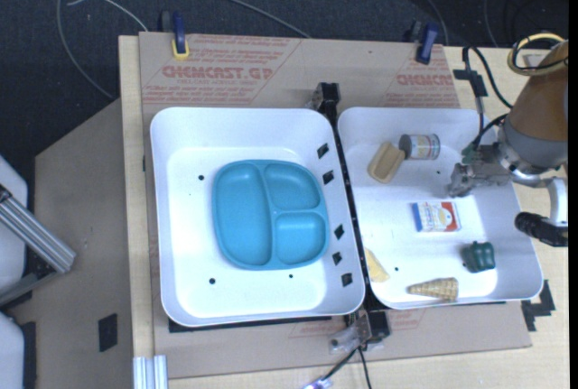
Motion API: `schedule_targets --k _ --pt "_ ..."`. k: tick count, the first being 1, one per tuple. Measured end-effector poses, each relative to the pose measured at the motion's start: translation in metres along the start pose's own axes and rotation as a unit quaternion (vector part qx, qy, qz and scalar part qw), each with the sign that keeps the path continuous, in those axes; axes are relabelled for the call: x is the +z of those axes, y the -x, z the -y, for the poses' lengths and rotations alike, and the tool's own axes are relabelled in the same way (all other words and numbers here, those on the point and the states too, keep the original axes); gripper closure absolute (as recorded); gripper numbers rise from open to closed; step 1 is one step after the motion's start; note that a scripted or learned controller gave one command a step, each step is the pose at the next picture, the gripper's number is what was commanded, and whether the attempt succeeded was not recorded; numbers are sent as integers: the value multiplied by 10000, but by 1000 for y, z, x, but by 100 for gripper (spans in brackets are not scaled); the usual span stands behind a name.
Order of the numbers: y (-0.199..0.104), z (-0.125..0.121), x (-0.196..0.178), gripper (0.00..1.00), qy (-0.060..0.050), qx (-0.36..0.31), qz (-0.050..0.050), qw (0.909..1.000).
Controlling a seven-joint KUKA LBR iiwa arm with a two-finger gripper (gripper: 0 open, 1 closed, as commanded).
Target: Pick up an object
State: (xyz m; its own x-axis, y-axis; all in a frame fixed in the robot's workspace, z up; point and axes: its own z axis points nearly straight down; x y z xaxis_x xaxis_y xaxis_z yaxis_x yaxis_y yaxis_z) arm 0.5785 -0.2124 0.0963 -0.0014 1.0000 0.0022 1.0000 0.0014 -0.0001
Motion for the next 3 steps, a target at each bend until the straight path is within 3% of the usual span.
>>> schedule_targets --k 2,3 --pt "6 -1 -129 100 44 -1 28 10000" --pt "7 -2 -168 100 32 2 22 10000"
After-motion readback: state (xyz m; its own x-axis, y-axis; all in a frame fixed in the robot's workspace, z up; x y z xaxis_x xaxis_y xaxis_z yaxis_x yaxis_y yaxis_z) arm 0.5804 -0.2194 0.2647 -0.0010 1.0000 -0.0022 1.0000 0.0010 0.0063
